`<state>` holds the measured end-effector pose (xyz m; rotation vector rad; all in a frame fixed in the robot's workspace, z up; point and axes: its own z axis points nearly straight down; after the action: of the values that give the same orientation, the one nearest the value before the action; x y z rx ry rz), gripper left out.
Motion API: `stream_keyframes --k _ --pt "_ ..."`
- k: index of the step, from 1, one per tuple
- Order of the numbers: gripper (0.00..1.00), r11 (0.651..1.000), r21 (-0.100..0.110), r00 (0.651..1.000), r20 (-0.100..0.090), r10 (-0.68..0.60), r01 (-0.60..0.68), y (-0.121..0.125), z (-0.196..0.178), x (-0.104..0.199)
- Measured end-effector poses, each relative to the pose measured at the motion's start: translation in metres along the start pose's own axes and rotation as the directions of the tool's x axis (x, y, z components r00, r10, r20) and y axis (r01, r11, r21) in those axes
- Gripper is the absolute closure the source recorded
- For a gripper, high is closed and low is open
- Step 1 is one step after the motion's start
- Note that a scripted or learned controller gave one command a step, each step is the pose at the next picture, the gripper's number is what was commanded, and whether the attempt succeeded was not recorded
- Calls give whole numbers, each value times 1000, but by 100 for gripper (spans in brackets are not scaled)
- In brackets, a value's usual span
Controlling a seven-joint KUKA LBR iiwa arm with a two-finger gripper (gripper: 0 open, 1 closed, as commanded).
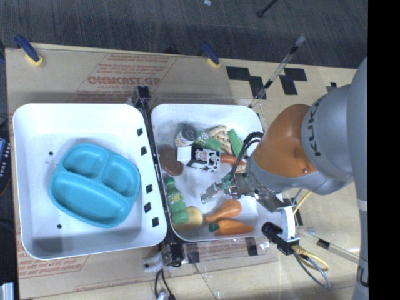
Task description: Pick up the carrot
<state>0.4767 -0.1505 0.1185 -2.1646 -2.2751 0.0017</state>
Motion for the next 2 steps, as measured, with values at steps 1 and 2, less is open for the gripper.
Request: stream_keyframes --k 1,2 --pt "0 998 5 998 -1 67 -67 -3 26 -58" --pt "100 999 7 999 -3 53 -53 -2 16 -55"
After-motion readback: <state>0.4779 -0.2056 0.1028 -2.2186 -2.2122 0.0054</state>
